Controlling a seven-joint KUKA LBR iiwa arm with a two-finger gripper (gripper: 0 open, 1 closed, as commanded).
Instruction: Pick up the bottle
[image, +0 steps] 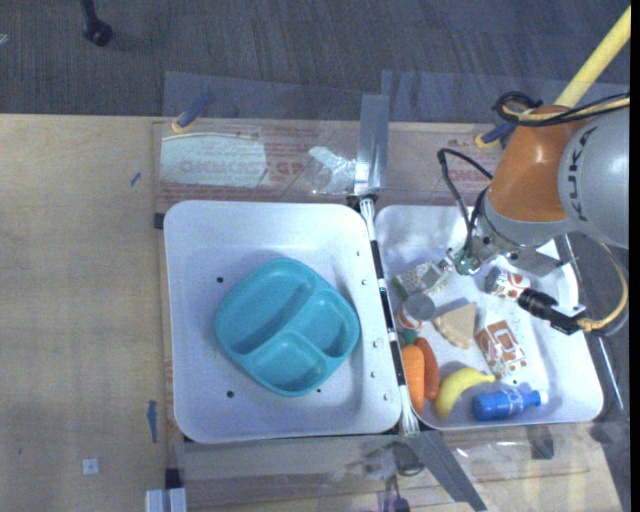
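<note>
Counter (80, 300): two white bins. Left bin (190, 300): teal divided plate (287, 326). Right bin (580, 390): arm's hand (468, 262) at its upper middle, grip state cannot be told; banana (458, 386), carrot (422, 367), blue bottle (505, 402) lying at its near edge.

Blue bottle (505, 402), lying flat, right bin (585, 400)

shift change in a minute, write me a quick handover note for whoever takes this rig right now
Gripper: low over the upper part of the right bin; finger state cannot be told, nothing seen held.
Bottle: blue, lying on its side at the right bin's near edge, next to the banana and close to the carrot.
Left bin: holds a teal tray.
Done: nothing visible, bottle not picked.
Left: move to the bottle, grasp, lift.
</note>
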